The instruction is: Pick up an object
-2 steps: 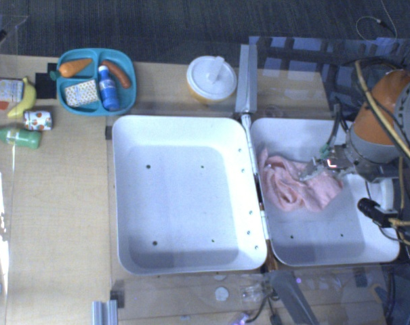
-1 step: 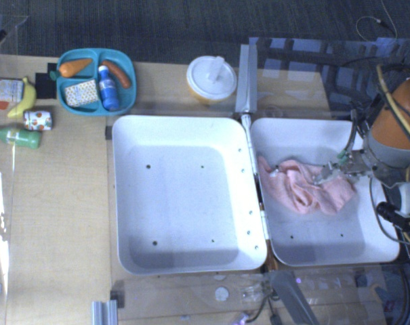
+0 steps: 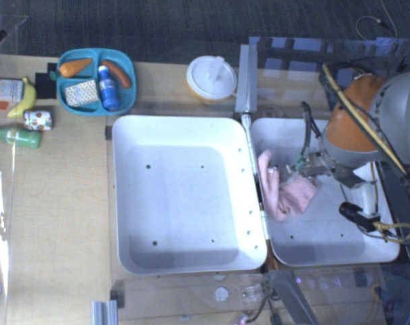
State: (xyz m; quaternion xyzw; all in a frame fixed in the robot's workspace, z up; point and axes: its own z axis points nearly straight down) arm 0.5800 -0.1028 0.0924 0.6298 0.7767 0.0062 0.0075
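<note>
Gripper down at the pink cloth's right edge in the right bin.

The pink cloth point(image 3: 286, 191) lies crumpled against the left wall of the right bin point(image 3: 326, 249), its long axis running near to far. The gripper point(image 3: 306, 168) sits at its far right corner, so the bulk lies left and nearer. Whether it is apart or clamped I cannot tell.

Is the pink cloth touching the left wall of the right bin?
Touching. In the camera view, the pink cloth lies bunched against the left wall of the right bin, with its left fold pressed along it and no gap visible.
</note>
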